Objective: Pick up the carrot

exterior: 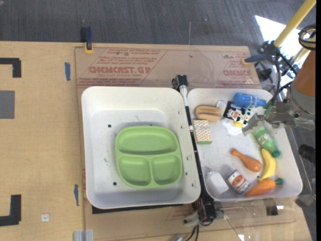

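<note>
The carrot (263, 187) is orange with a green stalk end and lies in the front right corner of the right bin (296, 157), beside the tip of a banana (268, 165). My gripper (259, 119) hangs over the right side of that bin, above a green bottle (266, 140). It sits well behind the carrot and apart from it. The grey arm with its orange band (305, 79) comes in from the right edge.
The right bin also holds a hot dog (207, 112), a cracker box (202, 131), a blue bottle (247, 100), an orange drumstick (247, 160), a small can (238, 181) and a white cup (216, 181). A green divided plate (148, 155) lies in the left bin (95, 109).
</note>
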Available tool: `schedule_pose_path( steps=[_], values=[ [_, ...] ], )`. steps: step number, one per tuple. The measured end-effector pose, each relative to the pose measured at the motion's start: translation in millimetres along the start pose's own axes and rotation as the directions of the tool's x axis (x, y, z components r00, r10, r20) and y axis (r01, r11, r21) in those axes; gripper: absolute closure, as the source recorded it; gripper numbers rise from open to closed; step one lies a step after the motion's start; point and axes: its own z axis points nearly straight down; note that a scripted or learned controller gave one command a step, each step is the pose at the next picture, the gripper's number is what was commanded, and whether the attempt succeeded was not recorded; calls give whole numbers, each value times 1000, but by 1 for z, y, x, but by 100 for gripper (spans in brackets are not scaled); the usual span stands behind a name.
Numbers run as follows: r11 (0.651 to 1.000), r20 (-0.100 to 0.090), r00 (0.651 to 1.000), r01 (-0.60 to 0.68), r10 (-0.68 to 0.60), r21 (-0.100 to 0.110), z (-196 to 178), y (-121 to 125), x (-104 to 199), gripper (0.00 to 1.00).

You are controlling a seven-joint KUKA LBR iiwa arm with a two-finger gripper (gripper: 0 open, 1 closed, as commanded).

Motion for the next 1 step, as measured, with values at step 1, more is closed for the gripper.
schedule_pose_path(
  steps=[1],
  values=[
    [976,6,976,217,-217,-5,-38,-41,-42,0]
  ],
)
